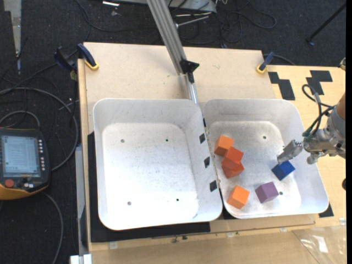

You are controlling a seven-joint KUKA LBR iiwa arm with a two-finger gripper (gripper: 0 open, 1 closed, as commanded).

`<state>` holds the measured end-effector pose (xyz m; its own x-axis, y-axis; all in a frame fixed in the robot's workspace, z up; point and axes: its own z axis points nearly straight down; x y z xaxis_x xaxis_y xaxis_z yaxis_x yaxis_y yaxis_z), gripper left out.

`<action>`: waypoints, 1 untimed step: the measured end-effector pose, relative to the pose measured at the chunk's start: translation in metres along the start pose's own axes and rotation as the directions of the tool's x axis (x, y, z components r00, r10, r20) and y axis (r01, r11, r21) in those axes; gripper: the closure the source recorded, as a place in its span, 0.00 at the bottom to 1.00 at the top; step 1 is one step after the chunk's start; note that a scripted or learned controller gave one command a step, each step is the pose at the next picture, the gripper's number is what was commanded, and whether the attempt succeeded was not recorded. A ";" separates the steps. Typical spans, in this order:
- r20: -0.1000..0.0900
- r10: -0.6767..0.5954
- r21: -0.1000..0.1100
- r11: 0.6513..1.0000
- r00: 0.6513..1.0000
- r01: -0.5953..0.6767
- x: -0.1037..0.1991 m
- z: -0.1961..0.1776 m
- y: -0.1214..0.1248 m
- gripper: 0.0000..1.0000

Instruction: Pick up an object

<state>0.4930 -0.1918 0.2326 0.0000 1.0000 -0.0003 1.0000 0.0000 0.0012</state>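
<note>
blocks lie in the right bin [291, 114]: orange cubes, a purple cube [267, 192] and a blue cube [283, 170]. gripper [300, 152] hangs just above the blue cube, grip state i cannot tell; nothing looks lifted yet, so the pick remains to do

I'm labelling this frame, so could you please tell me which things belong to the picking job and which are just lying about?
Job:
gripper
blue cube
purple cube
orange cubes
red cubes
right bin

Lying about:
left bin
pendant
clamps
</note>
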 end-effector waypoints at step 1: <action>0.001 0.002 -0.002 1.000 1.000 -0.002 -0.027 0.138 -0.003 0.00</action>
<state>0.4901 -0.2189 0.0946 0.0020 1.0000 -0.0015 1.0000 -0.0020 0.0031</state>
